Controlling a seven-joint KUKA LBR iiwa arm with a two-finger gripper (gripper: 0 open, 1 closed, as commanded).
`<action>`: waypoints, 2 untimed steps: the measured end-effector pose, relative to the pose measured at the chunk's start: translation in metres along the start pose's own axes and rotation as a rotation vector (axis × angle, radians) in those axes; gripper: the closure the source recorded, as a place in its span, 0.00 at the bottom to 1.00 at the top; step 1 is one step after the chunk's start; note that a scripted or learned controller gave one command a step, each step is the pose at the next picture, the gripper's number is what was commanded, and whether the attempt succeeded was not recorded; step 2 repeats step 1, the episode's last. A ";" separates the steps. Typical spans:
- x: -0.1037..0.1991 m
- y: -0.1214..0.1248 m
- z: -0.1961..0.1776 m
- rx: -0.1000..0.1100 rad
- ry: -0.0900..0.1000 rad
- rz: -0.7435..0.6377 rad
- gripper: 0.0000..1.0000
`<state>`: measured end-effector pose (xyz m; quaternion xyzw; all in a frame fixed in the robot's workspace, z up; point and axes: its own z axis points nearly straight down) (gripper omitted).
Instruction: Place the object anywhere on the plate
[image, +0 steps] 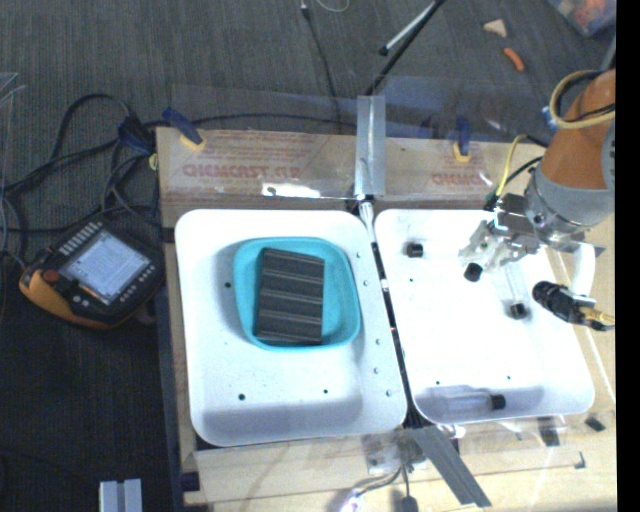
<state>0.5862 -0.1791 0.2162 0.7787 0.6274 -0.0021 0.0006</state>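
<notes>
Tool (490, 255) upper right over right bin (440, 350) — finger state unreadable. Dark ridged block (290, 295) already on teal plate (345, 305) — risk: careless pass nudging it off.

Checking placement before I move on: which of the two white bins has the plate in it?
The left bin: it holds the blue plate bearing the dark ridged block.

Two white bins (210, 400) side by side, handheld control pendant (95, 272) with cables (70, 130) at left.
</notes>
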 end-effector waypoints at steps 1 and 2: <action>0.000 0.000 0.000 0.000 0.000 0.000 0.00; 0.000 0.000 0.000 0.000 0.000 0.000 0.00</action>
